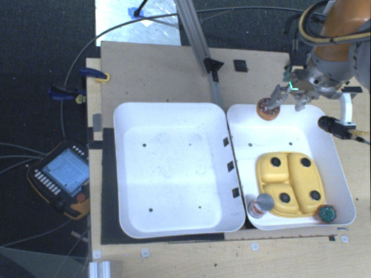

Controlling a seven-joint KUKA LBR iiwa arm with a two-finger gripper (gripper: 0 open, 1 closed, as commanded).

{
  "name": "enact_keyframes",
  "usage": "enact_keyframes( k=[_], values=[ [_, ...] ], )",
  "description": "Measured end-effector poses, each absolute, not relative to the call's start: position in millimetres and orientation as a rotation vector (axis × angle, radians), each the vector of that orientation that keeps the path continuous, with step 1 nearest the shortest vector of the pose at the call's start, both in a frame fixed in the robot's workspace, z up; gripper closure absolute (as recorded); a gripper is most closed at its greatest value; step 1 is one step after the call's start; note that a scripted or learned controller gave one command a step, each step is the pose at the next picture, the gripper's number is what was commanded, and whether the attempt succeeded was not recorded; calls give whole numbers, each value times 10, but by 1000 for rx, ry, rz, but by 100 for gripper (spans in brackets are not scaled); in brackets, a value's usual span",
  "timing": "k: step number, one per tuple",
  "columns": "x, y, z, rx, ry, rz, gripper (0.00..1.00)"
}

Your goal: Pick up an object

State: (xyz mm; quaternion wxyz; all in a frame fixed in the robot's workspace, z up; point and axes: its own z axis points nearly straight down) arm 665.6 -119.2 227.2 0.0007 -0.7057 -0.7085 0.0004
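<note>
My gripper point(288, 104) hangs over the far edge of the right bin point(336, 149), its two fingers spread apart and open. A small brown round object point(268, 110) lies by the bin's far rim, right at the tip of the left finger point(276, 100) and not between the two. A large yellow moulded piece point(290, 184) with dark holes fills the near half of this bin. At the near left corner stands a small grey-capped object point(262, 204), and a little green ball point(327, 214) sits at the near right corner.
The left bin point(124, 155) sits beside the right one, joined by dark clips point(230, 165). A slanted metal pole point(194, 28) rises behind the bins. A teach pendant point(61, 175) and cables lie off the bench to the left.
</note>
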Motion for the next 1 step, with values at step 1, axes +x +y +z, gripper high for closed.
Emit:
enact_keyframes(
  k=[1],
  values=[
    [6664, -1191, 2288, -2217, -2227, -2, 0]
  ],
)
